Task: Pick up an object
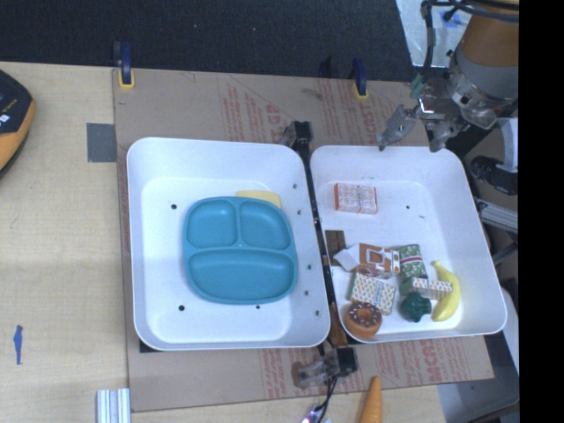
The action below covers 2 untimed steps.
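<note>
In the camera view, the gripper (411, 137) is being held above the far rim of the right bin (467, 203), its two fingers spread apart with nothing between them. No object is being carried. The nearest candidate, a small red-and-white packet (355, 198), is lying flat and alone in the bin's far half, toward the viewer and somewhat left of the gripper, its long axis running roughly left to right. The remaining items, among them a banana (447, 291) and a doughnut (362, 319), are being crowded together at the near edge, well apart from the gripper. A blue divided plate (239, 249) is being borne by the left bin (150, 236). A descent toward the packet is judged the shortest move.
</note>
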Each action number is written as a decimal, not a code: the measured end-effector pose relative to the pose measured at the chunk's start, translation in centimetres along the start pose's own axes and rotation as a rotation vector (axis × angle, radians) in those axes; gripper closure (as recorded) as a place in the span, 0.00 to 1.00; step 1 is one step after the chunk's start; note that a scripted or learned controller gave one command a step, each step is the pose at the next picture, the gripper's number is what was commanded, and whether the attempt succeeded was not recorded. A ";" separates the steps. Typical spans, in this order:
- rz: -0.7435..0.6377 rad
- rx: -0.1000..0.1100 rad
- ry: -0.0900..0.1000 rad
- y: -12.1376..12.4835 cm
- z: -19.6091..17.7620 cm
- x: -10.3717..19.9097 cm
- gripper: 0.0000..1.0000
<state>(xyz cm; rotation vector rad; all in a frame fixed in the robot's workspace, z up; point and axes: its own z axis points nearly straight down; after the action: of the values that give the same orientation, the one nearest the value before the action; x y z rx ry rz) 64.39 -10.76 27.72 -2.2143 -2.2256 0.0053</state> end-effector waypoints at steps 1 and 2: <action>-0.005 0.010 0.002 -5.2 7.0 6.3 0.00; 0.005 0.011 0.000 -8.4 16.8 0.8 0.00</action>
<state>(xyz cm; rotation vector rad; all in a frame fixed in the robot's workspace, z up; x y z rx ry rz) 55.88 -9.97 10.96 -2.2144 -2.2144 0.0180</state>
